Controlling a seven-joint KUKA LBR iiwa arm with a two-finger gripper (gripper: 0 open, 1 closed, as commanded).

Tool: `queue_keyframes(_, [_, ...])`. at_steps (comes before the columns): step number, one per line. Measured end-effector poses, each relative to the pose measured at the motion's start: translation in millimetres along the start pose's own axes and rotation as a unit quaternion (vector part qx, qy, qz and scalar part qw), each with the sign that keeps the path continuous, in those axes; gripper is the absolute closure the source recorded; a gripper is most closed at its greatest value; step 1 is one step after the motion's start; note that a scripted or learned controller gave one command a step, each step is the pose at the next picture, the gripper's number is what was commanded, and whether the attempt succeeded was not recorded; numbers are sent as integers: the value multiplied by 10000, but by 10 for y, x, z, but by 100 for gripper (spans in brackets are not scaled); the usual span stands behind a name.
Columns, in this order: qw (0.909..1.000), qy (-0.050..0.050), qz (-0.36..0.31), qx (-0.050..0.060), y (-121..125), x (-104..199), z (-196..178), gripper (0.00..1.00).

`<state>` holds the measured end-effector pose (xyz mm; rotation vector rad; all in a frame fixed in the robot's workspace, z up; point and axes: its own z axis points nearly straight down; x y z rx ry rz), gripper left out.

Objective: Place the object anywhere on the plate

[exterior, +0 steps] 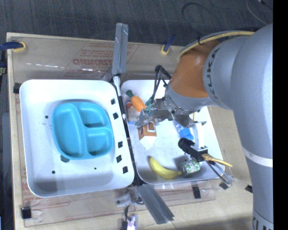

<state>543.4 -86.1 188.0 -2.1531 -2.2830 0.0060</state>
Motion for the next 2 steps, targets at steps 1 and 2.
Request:
queue_keyframes(1, [10000, -2, -45, 11, 455, 950, 6, 100])
queue_keyframes(2, [10000, -3, -42, 10, 455, 946, 4, 0])
